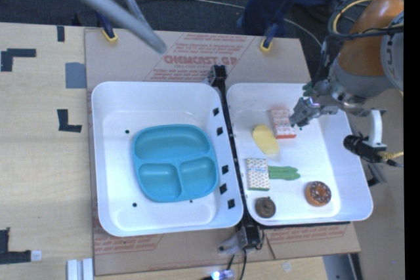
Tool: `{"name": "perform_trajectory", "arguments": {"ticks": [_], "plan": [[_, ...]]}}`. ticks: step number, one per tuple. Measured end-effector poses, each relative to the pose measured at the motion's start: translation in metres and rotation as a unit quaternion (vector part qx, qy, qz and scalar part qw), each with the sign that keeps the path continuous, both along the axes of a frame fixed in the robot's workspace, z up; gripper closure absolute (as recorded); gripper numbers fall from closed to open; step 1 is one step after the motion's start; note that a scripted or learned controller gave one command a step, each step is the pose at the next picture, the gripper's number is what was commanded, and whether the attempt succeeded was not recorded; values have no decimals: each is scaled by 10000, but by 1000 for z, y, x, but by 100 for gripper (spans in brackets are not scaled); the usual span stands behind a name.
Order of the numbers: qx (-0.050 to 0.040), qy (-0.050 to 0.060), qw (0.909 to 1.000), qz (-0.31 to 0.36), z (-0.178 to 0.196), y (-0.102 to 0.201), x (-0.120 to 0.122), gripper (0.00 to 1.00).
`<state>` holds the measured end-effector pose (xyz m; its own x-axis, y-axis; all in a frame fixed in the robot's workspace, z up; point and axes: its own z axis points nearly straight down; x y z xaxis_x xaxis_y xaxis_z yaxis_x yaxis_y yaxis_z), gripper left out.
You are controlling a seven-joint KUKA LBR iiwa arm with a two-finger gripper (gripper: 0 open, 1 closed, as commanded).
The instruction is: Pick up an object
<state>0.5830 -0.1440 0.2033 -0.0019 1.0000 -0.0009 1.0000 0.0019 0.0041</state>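
Bench: You see a pale wood top with black tape marks and a cardboard sheet under two white bins set side by side.
Left bin: It holds a blue tray with three compartments, lying flat near the middle.
Right bin: It holds six small things, all apart from one another except the box and the green piece, which touch.
Arm: Grey with an orange band, it comes in from your right and is cut off by the frame edge; cables cross it.
Gripper: It hangs over the right bin's upper part, just right of the packet. It is dark and blurred, so you cannot tell how its fingers stand, and nothing can be made out between them.
Packet: White and pink with red print too small to read, lying near the bin's upper middle, beside the gripper tip.
Yellow piece: Rounded, soft-looking, just below and left of the packet.
Box: Small, white with green print, lying flat.
Green piece: Flat and lobed, against the box's right side.
Donut: Brown with sprinkles, near the lower right corner.
Brown disc: Dark, round, at the bin's lower left; hard to identify.
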Motion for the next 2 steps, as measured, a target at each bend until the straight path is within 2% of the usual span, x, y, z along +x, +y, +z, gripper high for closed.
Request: {"name": "perform_trajectory", "arguments": {"ticks": [1, 2], "plan": [[0, 5, 10000, -2, 33, 0, 1, 100], [14, 23, 10000, 27, 36, 63, 5, 100]]}}
